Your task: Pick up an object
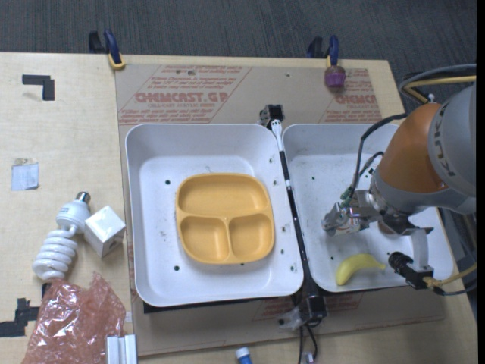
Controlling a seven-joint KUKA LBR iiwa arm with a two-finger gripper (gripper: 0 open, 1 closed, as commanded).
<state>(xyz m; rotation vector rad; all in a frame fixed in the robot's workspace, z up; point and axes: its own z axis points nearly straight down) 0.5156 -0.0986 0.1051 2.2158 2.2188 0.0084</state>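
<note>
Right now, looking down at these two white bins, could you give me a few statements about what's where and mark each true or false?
1. The yellow divided tray lies in the left bin. True.
2. The banana lies in the left bin. False: it lies in the right bin.
3. The gripper is above the right bin. True.
4. The banana is between the gripper's fingers. False: it lies on the bin floor, apart from the gripper.
5. A spiral light bulb lies outside the bins. True.

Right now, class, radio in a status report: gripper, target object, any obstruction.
Gripper over right bin, holding nothing seen. Banana lies below it, untouched. Nothing between them.
</note>
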